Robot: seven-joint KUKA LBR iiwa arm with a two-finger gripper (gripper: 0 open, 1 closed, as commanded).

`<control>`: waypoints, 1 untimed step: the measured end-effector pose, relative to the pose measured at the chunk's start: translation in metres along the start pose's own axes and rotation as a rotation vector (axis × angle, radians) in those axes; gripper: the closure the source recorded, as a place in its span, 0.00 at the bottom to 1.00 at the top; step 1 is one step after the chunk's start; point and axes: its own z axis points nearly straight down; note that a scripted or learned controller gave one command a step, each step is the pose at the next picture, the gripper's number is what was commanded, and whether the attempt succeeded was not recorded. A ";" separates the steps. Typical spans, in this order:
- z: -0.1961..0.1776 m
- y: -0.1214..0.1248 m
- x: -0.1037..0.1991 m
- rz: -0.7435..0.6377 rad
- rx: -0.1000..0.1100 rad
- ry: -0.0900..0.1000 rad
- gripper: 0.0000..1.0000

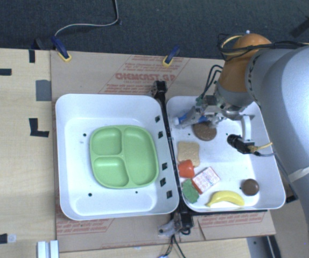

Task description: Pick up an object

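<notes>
banana (225, 199) front of right bin | claw (204, 118) over brown disc (204, 131) | spread: cannot tell

I see the bench (14, 144), light wood, with a brown cardboard sheet (117, 77) laid flat on it. Two white bins sit on the cardboard, touching: left bin (68, 117), right bin (267, 181). Two clamps (63, 52), apparently yellow-and-blue, grip the sheet's far edge.
</notes>
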 end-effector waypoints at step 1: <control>-0.001 -0.003 -0.002 -0.001 -0.010 0.001 0.00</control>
